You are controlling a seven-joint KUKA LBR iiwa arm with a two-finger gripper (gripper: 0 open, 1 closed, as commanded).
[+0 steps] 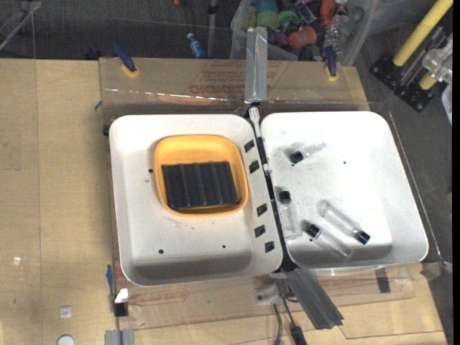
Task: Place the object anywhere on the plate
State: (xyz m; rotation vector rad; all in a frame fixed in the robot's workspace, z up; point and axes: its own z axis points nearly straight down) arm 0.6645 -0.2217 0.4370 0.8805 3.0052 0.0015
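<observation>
Gripper: open or closed, cannot tell; placing relative to the block likewise cannot be told.
Plate: orange-yellow, rounded square, lying flat in the left bin, towards that bin's far half and nearer its right wall than its left.
Dark ribbed block: rectangular, black, with lengthwise ridges; lying flat on the plate, within its rim, a little towards the near edge.
Right bin: white, shallow, touching the left bin along the central divider.
Clear vials: four, each with a black cap, all in the right bin and well apart from the plate.
Far vial: lying tilted, near the bin's far left part.
Divider vial: just beside the central divider.
Near vials: two lying at a slant, close together in the near half, one just in front of the other.
Bench: pale wood around both bins.
Toy tub: clear, holding coloured items, beyond the bench's far edge.
</observation>
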